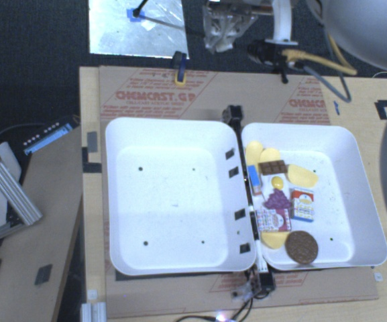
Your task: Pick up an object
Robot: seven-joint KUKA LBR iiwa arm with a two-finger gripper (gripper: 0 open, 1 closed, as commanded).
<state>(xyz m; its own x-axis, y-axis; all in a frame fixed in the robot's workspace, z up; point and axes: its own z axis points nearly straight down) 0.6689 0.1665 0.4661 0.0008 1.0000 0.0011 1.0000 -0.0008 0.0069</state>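
- Spanning most of the view, a cardboard-covered bench [200, 89] carries printed red lettering along its far strip.
- Left bin [173, 193]: white, shallow, sitting on the bench's left half; bare floor with a few dark dots.
- Right bin [351, 180]: white, touching the left bin along a black hinged divider [243, 180]. All loose objects sit in its left half.
- Arm [361, 19]: grey bulk at 1 o'clock of the view, above the bench's far edge, well apart from both bins.
- Gripper [221, 35]: hangs at 12 o'clock, over the dark floor beyond the bench; cannot tell whether its jaws are apart or together, and nothing shows between them.
- Silver sheet [138, 17]: on the floor at 11 o'clock.
- Brown round disc [302, 246]: at 6 o'clock in the right bin, near its front wall.
- Red-and-white carton [303, 204]: just beside the disc at its 12 o'clock.
- Purple-patterned packet [276, 210]: at 9 o'clock of the carton, touching yellow pieces below it.
- Yellow chip-like pieces [302, 176]: scattered from 11 o'clock to 6 o'clock of the carton.
- Brown bar [272, 168]: lying across the upper yellow pieces.
- Blue strip [253, 178]: against the divider, at 9 o'clock of the bar.
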